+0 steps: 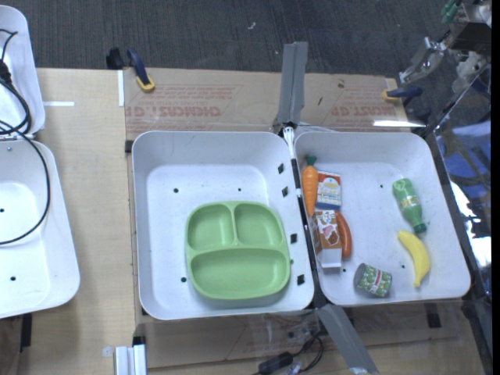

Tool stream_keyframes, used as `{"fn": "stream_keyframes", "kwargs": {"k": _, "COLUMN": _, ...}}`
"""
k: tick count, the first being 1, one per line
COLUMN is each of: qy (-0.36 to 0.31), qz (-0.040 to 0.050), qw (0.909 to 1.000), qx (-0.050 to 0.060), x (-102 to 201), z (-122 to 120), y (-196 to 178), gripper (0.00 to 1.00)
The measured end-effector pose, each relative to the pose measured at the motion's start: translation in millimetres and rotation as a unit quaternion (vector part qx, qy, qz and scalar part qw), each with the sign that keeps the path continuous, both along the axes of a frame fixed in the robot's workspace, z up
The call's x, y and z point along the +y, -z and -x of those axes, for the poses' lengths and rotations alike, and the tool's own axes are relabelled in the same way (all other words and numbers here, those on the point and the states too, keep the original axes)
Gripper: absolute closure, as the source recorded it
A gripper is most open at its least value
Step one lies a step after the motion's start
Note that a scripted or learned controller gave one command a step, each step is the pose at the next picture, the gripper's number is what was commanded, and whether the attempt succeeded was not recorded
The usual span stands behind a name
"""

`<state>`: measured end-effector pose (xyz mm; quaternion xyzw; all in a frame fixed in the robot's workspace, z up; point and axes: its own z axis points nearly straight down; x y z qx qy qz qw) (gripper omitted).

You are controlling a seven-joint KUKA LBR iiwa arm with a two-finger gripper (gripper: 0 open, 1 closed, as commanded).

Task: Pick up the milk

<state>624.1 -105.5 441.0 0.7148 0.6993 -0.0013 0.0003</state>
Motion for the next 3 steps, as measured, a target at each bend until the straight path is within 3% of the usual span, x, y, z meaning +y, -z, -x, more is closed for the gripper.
{"fn": "stream_keyframes", "kwargs": {"k": 1, "qy": 0.000, "qz": -0.0001, "qw": 1.0000, "qx": 0.000, "x": 0, "z": 0, "y": 0, "gripper": 0.00}}
{"fn": "stream_keyframes", "kwargs": {"k": 2, "qy": -0.043, "qz": -0.0006, "qw": 0.9991, "qx": 0.001, "x": 58, "z": -35, "y": 188, "gripper": 0.00}}
{"fn": "stream_keyframes", "kwargs": {"k": 3, "qy": 0.028, "qz": -0.0007, "qw": 0.9996, "qx": 0.001, "x": 60, "z": 30, "y": 251, "gripper": 0.00}}
